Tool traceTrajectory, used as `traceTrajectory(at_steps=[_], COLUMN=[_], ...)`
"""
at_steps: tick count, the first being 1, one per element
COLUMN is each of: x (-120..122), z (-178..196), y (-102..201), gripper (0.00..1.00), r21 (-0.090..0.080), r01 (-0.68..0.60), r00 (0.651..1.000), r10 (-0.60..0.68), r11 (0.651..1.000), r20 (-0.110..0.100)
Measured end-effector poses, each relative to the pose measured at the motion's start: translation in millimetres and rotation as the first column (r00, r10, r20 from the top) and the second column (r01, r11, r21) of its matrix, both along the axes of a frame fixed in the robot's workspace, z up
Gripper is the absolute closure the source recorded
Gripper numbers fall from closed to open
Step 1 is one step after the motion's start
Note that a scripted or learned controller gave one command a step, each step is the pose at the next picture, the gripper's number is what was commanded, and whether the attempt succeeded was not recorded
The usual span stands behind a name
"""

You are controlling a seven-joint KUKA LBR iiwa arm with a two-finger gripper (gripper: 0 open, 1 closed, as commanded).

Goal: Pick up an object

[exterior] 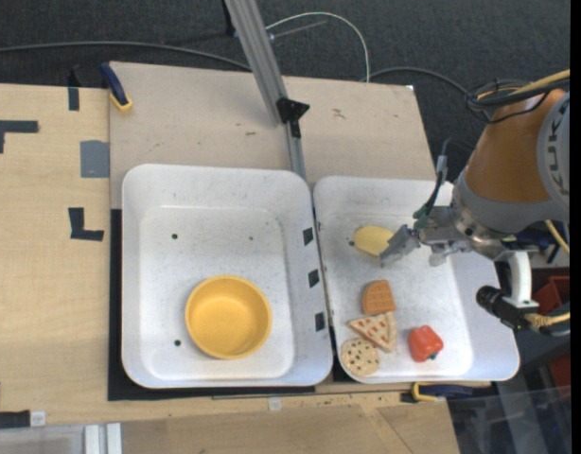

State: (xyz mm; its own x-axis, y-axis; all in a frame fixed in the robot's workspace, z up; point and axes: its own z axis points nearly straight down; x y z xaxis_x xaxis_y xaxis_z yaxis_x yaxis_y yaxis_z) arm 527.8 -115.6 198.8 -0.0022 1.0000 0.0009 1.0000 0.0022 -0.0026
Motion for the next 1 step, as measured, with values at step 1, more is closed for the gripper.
traceTrajectory(at_steps=[1], x=[0.0], z=[0.1], y=[-0.2], gripper=[0.00], r21=[0.000], r01=[0.001], r00=[1.000], r10=[-0.001], r11=[1.000], r20=[0.000])
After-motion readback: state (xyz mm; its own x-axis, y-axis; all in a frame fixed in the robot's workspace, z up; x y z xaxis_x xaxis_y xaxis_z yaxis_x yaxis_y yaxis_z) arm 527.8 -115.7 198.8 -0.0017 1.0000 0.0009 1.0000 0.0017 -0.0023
